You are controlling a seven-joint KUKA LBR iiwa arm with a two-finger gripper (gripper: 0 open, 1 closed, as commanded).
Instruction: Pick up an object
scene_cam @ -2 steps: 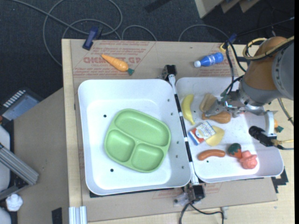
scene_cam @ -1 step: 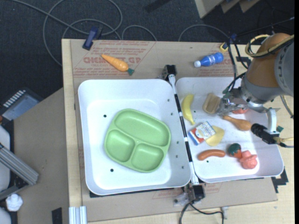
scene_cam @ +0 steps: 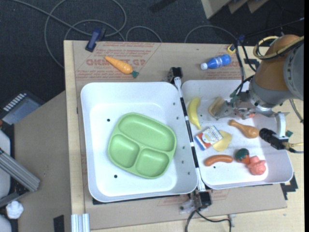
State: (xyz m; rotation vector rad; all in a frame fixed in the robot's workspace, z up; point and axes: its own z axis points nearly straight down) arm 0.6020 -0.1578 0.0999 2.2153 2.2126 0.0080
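My gripper (scene_cam: 231, 110) hangs low over the back of the right bin (scene_cam: 280, 175), reaching in from the right. Just to its left lies a tan bread-like piece (scene_cam: 215, 107), touching or nearly touching the gripper's tip. In the same bin are a yellow banana (scene_cam: 193, 112), a brown drumstick (scene_cam: 244, 128), a small white and red carton (scene_cam: 208, 137), a yellow cheese wedge (scene_cam: 223, 140), an orange sausage (scene_cam: 218, 160), a green and red vegetable (scene_cam: 242, 154) and a pink piece (scene_cam: 258, 166).
The left bin (scene_cam: 96, 105) holds a green divided plate (scene_cam: 141, 145). On the bench behind the bins lie a carrot (scene_cam: 120, 65) and a blue bottle (scene_cam: 216, 62). Cables and a black part (scene_cam: 273, 138) trail at the arm's right side.
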